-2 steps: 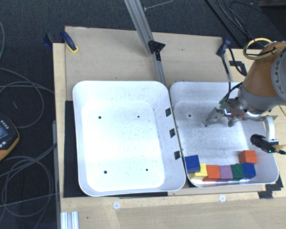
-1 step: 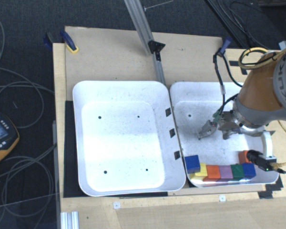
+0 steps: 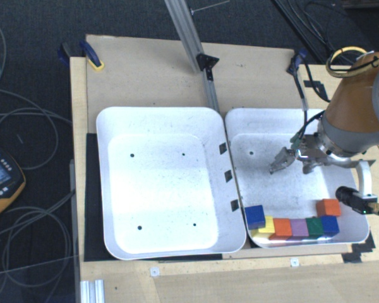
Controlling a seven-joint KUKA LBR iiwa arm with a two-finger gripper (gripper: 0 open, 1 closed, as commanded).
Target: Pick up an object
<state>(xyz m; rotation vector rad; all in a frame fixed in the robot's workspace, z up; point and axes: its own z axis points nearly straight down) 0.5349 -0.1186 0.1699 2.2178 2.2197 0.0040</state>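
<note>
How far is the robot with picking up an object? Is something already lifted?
Nothing looks lifted yet. The gripper hangs over the middle of the right bin, with no block between its fingers. The blocks lie in a row along the near wall: a blue block, yellow, orange, purple and green ones, and an orange block at the far right end. Left to do: reach a block, close on it and raise it.

No text, label, brand, number or sign can be read on any surface here; every mark is too small or blurred.
</note>
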